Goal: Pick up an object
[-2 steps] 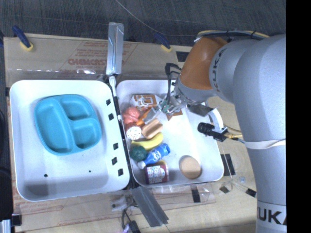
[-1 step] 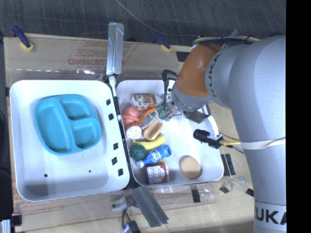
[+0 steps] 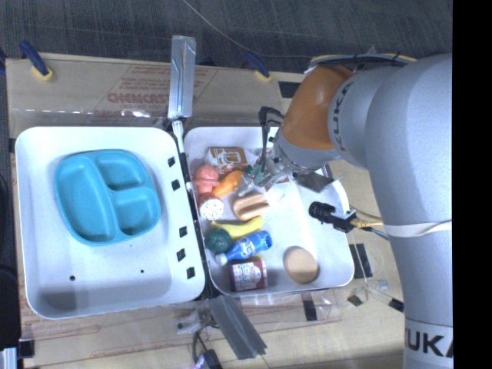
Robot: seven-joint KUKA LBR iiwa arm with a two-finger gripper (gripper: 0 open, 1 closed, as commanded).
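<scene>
Arm comes in from the right over the right bin. Gripper sits low among the toys, just above the hot dog and beside the carrot. Same bin: cracker box, peach, banana, blue bottle, green item, can, round bun. Left bin holds 1 blue divided plate.

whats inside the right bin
The right bin holds a banana, hot dog, carrot, blue bottle, can and more; the arm hides its upper right corner.
</scene>
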